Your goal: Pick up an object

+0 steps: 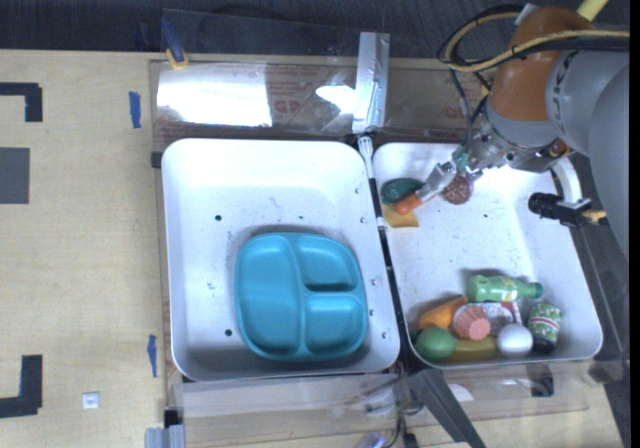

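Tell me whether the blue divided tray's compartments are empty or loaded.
Empty: the blue tray in the left bin shows three bare compartments.

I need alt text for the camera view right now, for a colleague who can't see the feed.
The grey arm reaches in from the right, its hand low over the back left corner of the right bin, beside a small cluster of toy food. More toy food is piled at that bin's front edge, and the left bin holds a blue divided plate.
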Robot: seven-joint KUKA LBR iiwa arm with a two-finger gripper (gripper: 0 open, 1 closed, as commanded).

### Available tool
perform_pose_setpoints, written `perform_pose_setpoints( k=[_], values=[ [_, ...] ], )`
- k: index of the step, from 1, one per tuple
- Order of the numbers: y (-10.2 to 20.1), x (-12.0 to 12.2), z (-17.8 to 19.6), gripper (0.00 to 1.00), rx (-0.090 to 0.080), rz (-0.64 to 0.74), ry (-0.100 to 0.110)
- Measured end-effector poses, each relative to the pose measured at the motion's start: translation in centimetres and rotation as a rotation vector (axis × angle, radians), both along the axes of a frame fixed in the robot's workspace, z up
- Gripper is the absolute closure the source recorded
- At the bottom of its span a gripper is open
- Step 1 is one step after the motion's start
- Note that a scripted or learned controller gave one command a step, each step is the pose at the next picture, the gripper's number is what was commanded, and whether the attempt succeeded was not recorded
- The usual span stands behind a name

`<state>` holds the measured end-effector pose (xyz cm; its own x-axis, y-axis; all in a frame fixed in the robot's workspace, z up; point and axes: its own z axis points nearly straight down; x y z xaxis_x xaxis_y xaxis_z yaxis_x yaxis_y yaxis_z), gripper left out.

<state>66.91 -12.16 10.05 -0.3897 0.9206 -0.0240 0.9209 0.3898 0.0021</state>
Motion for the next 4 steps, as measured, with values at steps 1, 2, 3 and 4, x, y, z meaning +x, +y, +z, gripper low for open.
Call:
perform_pose_setpoints(
  k=[1,2,3,4],
  values=[
    [1.1,0.2,-0.5,0.00,0.019,-0.294,-0.010],
    [2.6,-2.3,-1.0,0.00,0.019,-0.043,0.001],
    [0.1,-4.3,-1.4,0.00,0.020,0.140,0.011],
    [2.1,-8.3,-1.3,0.00,0.020,0.151,0.009]
  ],
)
